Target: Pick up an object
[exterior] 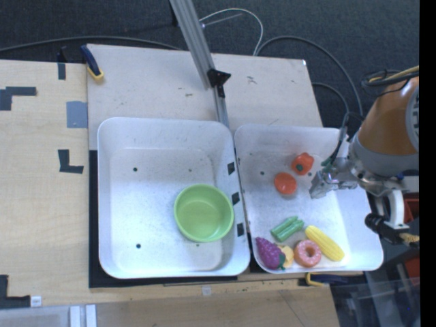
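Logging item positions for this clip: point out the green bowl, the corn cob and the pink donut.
green bowl (pixel 203 213): camera view, on its inner floor.
corn cob (pixel 325 243): camera view, on the middle of its yellow body.
pink donut (pixel 308 253): camera view, on its frosted ring.

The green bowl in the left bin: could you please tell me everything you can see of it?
The green bowl is round, light green, plain and smooth, plastic by the look of it. It stands upright, mouth up, with nothing visible inside. It rests on the floor of the left bin, toward its lower right corner, close to the wall shared with the right bin. Nothing else touches it.
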You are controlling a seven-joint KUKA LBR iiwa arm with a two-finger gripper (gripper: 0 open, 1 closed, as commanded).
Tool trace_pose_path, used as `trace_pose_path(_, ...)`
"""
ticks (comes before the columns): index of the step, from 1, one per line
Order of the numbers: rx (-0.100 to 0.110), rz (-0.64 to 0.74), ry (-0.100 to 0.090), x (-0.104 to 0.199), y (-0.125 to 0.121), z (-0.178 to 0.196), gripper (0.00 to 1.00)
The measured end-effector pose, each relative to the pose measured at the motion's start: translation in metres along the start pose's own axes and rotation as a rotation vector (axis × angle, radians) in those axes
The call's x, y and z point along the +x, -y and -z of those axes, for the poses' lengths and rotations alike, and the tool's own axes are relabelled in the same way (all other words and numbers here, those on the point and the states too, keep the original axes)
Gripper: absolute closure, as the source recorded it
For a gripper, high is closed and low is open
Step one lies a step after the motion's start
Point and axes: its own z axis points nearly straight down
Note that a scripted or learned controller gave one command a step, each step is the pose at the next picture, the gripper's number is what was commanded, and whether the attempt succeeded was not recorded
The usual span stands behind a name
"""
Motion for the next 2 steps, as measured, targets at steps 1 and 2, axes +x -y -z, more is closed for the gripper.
trace_pose_path(1,-0.002,0.001,0.001,0.0,-0.001,0.051,1.0)
trace_pose_path(2,0.002,0.005,-0.002,0.04,-0.025,0.052,1.0)
